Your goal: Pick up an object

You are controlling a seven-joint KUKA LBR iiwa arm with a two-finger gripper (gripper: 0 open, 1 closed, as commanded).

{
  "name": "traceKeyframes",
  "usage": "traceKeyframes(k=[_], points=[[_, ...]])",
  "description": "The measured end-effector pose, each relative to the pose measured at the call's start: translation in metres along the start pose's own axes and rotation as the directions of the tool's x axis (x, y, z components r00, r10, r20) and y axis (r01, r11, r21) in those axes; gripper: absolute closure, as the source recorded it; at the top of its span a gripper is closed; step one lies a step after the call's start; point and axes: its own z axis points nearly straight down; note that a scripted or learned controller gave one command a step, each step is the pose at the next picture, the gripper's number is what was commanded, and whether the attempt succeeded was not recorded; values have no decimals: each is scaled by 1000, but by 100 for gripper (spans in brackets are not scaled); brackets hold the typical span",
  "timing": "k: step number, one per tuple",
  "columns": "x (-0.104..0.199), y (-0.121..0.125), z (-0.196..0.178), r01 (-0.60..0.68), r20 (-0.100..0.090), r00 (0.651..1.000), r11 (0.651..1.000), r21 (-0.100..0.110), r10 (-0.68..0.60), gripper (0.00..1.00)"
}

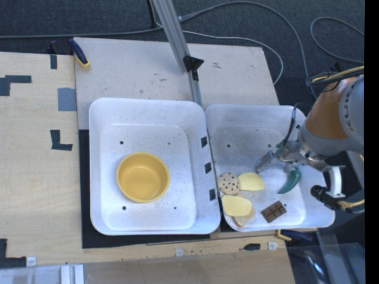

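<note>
My gripper (278, 167) hangs low over the right bin (249, 123), near its right side, and stands open. One grey finger (262, 163) points left toward the bin's middle. A green pepper-shaped object (289, 182) lies just below the gripper's right side, and I see nothing held between the fingers. Left of the gripper lie a chocolate-chip cookie (229, 184) and a pale yellow piece (251, 182). Nearer the front edge are a second yellow piece (237, 205) and a brown chocolate bar (273, 211).
A yellow bowl (143, 177) sits in the left bin (148, 114). A metal pole (177, 34) slants down to the gap between the bins. Cables (296, 34) run across the dark floor behind the right bin.
</note>
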Motion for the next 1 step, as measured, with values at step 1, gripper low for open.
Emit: traceKeyframes(k=[1], points=[[-1,1,-12,-1,2,1000,1000,-3,1,100]])
